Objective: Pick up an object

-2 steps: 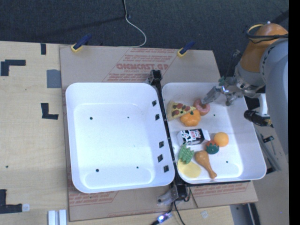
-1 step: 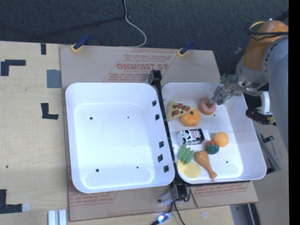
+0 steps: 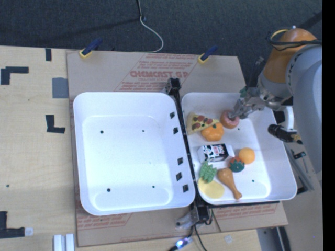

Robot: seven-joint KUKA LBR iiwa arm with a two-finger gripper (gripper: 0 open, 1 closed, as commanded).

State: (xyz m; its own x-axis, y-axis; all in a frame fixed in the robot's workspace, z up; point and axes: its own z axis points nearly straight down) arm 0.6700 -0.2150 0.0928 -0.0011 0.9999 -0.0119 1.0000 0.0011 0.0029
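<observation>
jaws [image 3: 234, 114] over pink toy [image 3: 229, 121], right bin [image 3: 261, 187]

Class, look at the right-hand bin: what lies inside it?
Inside the right bin: pizza slice, orange pumpkin, pink toy at the gripper, milk carton, orange, drumstick. Anything beneath them is covered.

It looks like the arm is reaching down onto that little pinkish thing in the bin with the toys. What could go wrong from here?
The gripper sits right over the small pink-red toy, which looks rounded, so it might slip out when lifted. That toy lies near the orange fruit and the pizza slice, so a slightly off approach could nudge them instead. It is also close to the right bin's far wall, leaving little room.
</observation>
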